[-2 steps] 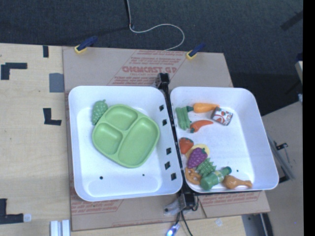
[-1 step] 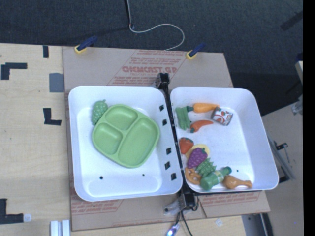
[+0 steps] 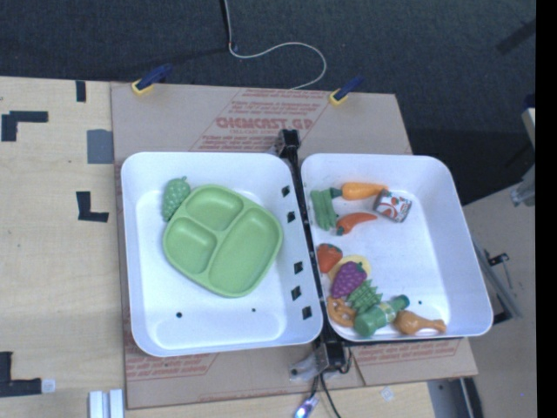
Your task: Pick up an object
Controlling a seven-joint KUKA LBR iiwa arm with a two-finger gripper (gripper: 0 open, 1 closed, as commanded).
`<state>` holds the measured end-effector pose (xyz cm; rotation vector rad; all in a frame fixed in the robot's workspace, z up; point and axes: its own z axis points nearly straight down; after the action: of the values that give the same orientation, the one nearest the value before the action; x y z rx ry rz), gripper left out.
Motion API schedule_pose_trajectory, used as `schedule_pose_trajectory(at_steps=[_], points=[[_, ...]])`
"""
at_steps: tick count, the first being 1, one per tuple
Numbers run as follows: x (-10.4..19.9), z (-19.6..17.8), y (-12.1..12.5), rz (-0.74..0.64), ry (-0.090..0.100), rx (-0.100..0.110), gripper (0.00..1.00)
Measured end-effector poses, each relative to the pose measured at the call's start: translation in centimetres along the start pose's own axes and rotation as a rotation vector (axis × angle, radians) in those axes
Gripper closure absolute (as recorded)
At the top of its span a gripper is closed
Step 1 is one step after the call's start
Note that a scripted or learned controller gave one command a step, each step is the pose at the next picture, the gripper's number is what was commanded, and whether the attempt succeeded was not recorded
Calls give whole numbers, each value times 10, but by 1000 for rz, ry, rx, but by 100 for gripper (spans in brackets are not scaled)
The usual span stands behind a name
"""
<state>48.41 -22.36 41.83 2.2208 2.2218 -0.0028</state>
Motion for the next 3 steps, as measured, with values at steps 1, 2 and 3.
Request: schedule_pose_trajectory(at_steps=[1,2,3], points=[[47,-124,34,-8,-3,-16,100],[0,-117,3,4,0,0,100],[2,-127,5,0,-2,-2,100]])
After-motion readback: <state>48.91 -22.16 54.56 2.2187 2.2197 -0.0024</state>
